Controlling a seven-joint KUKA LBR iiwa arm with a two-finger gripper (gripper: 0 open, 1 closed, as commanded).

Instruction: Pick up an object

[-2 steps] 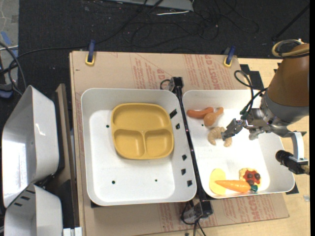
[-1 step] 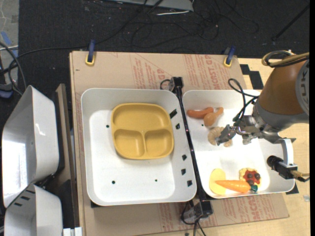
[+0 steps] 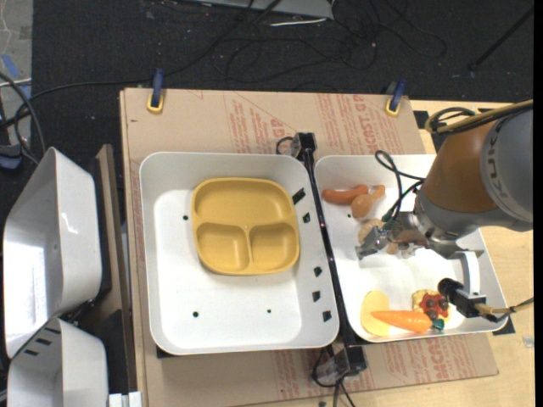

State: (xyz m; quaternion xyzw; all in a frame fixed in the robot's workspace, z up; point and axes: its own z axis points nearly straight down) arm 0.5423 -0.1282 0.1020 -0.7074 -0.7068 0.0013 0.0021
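Right bin [image 3: 399,274]: claw [image 3: 371,244] sat low over middle, just below sausage [image 3: 343,195] and peach-coloured lump [image 3: 365,203]. Could not tell from this angle whether claw was open, closed or holding anything. Carrot [image 3: 404,320] lay across yellow disc [image 3: 373,305] at near edge, small red-green piece [image 3: 433,303] just beside. Yellow divided plate [image 3: 246,225] sat in left bin [image 3: 170,312].

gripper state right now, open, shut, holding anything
Gripper: open or shut cannot be told from this view; it is down in the right bin.
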